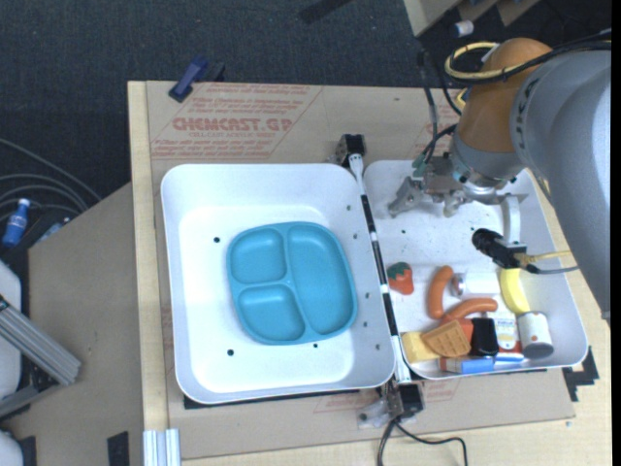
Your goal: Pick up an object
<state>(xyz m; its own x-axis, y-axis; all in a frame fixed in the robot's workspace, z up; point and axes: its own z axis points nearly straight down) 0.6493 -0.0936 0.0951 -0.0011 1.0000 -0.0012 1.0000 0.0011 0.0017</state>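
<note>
My gripper (427, 204) hangs over the far end of the right bin (386, 178), its fingers spread open with nothing between them. The objects lie nearer the front of that bin, apart from the gripper: a red strawberry (400, 279), two orange sausages (441, 289) (470, 309), a yellow banana (512, 290), a brown cracker (447, 339), a yellow wedge (415, 347), a black block (483, 336), a white cylinder (535, 331) and a blue marker (482, 364).
The left bin (184, 260) holds a blue divided plate (289, 282). The grey arm with its orange band (505, 105) reaches in from the upper right. A blue item (187, 80) lies at the bench's far edge.
</note>
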